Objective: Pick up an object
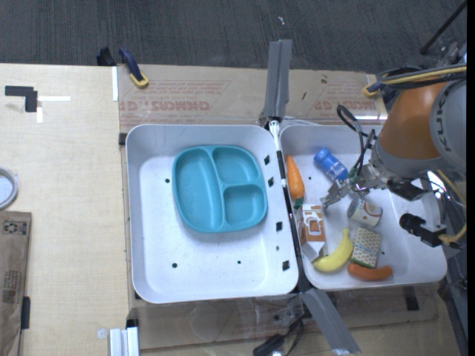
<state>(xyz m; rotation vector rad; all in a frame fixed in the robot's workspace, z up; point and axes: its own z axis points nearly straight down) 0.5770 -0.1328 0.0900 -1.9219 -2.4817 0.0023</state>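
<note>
Two shallow white bins sit side by side on the desk [59, 199]: the left bin [141, 221] and the right bin [415, 273].

Nearest the camera, along the front of the right bin, a red sausage-shaped item [369, 272] lies with its long axis running left to right. Just left of it, a banana [335, 253] lies curved, its long axis on a diagonal from lower left to upper right, the upper tip pointing toward the bin's middle. Between these two, a small patterned packet [365, 246] lies flat. An orange-and-white carton [312, 226] lies beside the divider, long axis front to back.

Farther back, a small white cup-like item [365, 213] sits just below the hand [343, 194]. The hand hangs over the middle of the right bin, fingers spread moderately apart, with nothing visible between them. The arm [415, 128] enters from the right.

Beyond that, a carrot [295, 178] lies against the divider, long axis front to back, narrow end toward the rear. A blue bottle [330, 164] lies near the rear, long axis diagonal.

In the left bin, a teal divided plate [220, 189] rests flat.
</note>
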